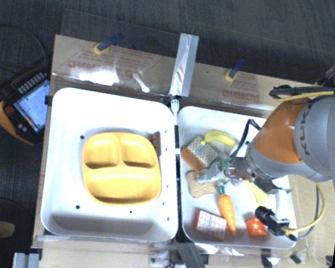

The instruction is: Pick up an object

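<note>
Toast lies in the right bin, wedged among carrot and banana under our gripper, so we risk nudging neighbours or closing on nothing; we cannot tell how the jaws stand.

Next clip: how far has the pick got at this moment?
Done: the arm has reached into the right bin, with the claw low over the clutter beside the sandwich piece. In hand: nothing visibly gripped. Left: grasping and lifting; the carrot, banana and yellow tray all rest in their bins.
</note>
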Available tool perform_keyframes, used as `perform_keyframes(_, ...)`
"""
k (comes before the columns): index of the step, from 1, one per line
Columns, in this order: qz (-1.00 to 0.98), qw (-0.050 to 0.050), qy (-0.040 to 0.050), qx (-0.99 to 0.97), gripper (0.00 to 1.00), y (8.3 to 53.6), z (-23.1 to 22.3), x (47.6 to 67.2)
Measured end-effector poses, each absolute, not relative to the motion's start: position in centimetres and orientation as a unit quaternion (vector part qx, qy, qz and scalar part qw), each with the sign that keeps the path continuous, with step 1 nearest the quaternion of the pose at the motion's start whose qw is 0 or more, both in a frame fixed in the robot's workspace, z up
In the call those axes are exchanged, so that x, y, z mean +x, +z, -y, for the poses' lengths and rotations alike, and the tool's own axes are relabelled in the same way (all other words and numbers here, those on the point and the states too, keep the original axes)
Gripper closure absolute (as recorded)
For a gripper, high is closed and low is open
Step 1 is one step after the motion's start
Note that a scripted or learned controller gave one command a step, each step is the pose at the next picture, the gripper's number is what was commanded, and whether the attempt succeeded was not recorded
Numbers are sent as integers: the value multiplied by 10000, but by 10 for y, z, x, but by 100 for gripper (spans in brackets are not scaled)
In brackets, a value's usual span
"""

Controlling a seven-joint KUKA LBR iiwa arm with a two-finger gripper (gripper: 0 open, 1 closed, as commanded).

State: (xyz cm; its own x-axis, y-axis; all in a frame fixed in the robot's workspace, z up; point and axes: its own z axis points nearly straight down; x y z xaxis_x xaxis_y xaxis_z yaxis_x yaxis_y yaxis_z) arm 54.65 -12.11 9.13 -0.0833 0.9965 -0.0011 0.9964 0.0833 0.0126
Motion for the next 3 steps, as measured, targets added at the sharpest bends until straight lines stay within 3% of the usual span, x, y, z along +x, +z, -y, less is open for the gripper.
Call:
perform_keyframes(1, -7367, 58, 62, 6762, 100, 103, 121, 549)
perform_keyframes(2, -7323, -20, -21, 6810, 100, 143, 135, 554)
perform_keyframes(3, -6696, -25, -27, 7427, 100, 164, 160, 555)
